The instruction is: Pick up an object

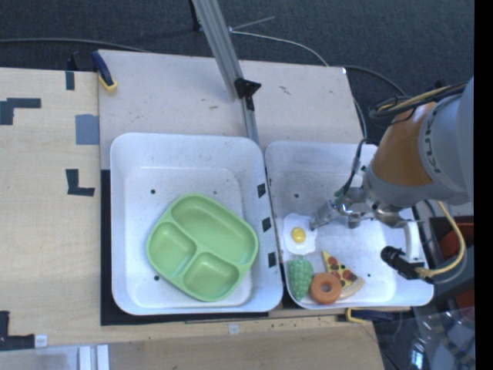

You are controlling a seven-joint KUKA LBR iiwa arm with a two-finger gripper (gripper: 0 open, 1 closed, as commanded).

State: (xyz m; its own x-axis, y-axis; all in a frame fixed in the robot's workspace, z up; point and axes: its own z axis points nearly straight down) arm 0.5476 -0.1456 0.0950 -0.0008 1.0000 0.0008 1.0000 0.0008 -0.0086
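I'm hovering my gripper [317,220] low in the right bin [308,168], just right of the toy fried egg [298,237]. Holding nothing; can't tell how open I am. Next I'm guessing: nudging left and dropping onto it.

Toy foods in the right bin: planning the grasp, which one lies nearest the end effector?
The fried egg, white with a yellow yolk, just left of the end effector.

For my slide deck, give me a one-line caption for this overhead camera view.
Robot claw poised above fried egg in right bin; green tray in left bin.
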